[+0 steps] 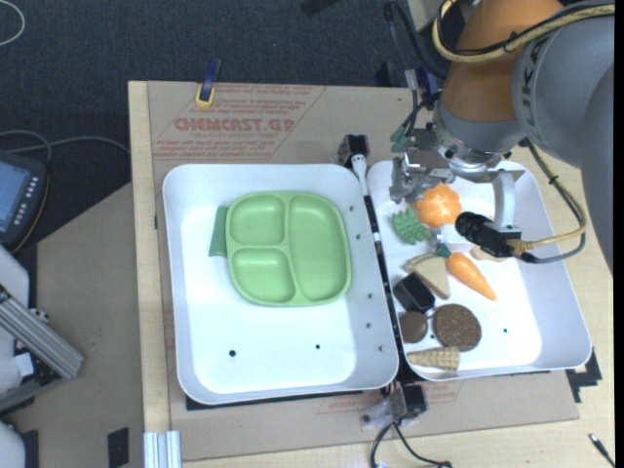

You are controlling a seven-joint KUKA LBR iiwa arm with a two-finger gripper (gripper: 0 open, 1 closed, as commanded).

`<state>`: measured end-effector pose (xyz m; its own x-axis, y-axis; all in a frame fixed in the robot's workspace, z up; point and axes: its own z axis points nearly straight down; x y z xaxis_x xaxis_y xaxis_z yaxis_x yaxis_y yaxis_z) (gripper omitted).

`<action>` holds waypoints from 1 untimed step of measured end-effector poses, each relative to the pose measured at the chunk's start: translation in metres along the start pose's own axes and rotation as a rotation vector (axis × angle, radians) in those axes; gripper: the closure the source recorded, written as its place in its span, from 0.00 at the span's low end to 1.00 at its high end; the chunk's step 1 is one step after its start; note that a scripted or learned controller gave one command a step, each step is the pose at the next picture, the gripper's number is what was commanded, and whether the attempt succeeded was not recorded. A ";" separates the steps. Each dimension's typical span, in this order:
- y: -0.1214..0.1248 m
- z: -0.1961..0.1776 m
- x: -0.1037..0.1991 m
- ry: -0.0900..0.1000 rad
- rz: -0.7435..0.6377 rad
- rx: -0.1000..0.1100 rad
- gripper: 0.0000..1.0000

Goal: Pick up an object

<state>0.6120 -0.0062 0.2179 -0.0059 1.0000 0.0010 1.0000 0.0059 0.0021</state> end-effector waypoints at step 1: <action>0.023 -0.015 0.033 -0.001 0.002 -0.003 1.00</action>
